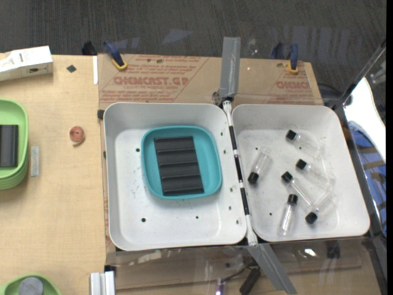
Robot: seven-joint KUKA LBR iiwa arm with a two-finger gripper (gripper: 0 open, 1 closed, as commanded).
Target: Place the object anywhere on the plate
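At the far left of the counter [61, 226] sits a green tray [15, 112] with one dark block in it. Just right of it lies one small pink disc [76, 134], with one white box [24, 61] further back. None of these belong to the job.

Next comes the left bin [123, 226], which holds the one teal plate [212, 165]. A black ribbed pad [178, 163] covers most of the plate's floor, so a landing there or on the teal rim both count.

The right bin [344, 223] holds the task's things: six small clear vials [286, 211], each with a black cap, all lying on their sides and scattered. One vial lies apart from the rest, near the wall shared with the left bin. The others cluster toward the middle and right, and some are close enough that their clear bodies are hard to separate.

I judge them light and stiff, with smooth round barrels that would roll or squirt out of a poor pinch. If they are glass they may also be brittle. The best hold looks to be across the barrel near mid-length, squarely crosswise to its long axis. The lone vial offers the cleanest approach.

Two bins and one plate in all. Whether the tool is open or closed I cannot tell
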